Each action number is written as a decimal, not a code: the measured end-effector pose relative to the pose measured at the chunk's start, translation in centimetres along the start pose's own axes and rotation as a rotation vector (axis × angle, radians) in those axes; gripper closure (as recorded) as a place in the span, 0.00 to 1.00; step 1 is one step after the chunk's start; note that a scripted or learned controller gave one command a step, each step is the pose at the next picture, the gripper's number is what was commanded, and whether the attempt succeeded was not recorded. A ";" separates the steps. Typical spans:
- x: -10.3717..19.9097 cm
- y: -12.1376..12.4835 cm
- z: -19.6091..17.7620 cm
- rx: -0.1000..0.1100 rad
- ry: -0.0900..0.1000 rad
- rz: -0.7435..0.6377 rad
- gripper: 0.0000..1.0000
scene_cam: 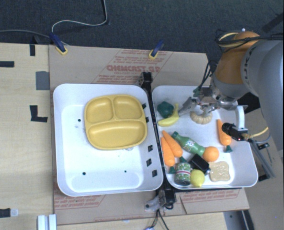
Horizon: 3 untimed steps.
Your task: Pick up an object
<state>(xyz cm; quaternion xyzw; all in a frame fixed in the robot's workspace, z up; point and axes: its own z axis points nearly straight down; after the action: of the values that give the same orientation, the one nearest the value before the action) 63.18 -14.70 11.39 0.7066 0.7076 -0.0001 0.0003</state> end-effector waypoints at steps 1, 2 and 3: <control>2.0 1.8 1.6 0.001 0.000 0.001 0.00; 4.0 -8.4 2.7 -0.001 0.000 0.002 0.00; 4.4 -3.9 2.8 -0.004 0.000 0.001 0.00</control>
<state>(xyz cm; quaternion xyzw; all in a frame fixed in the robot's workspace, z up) 59.24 -10.32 8.64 0.7069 0.7073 0.0011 0.0019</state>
